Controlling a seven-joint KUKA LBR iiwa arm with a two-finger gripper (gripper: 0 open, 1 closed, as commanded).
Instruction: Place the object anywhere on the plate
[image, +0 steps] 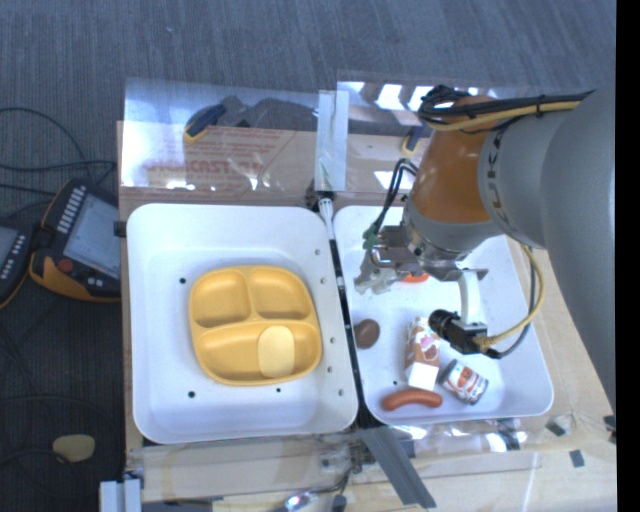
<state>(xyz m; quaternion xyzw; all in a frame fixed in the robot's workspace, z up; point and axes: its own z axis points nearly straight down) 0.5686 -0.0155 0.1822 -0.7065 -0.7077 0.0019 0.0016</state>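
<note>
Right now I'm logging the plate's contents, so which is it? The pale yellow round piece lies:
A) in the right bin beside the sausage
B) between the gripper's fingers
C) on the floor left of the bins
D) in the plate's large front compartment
D: the pale yellow round piece rests inside the large front compartment of the yellow plate in the left bin, well apart from the sausage.

Bench (230, 165) bearing two shallow white bins side by side: left bin (160, 400) toward the left edge, right bin (530, 390) touching beside it.
</note>
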